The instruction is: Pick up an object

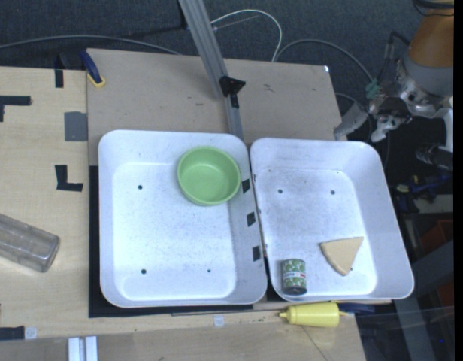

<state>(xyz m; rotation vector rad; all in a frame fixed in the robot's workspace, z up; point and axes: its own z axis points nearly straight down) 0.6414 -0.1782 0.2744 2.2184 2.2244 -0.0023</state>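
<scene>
— Waiting off the bins' upper right, the gripper (367, 119) looks unladen (whether spread or clenched, I cannot tell).
— Then reaching comes next: small can (294, 275) and wedge (343, 255) lie in the right bin (307, 156).

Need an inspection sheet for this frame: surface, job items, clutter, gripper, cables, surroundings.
Surface: two white bins side by side, left bin and right bin, on a wooden bench.
Job's things: green bowl in the left bin's far part; small green can and tan wedge apart in the right bin's near part.
Clutter: yellow bottle lying on the bench by the right bin's near rim; clear plastic container at far left.
Gripper: gripper beyond the right bin's far right corner, outside it; finger state unclear.
Cables: white cable looping behind the bench.
Surroundings: grey pole, dark floor.
</scene>
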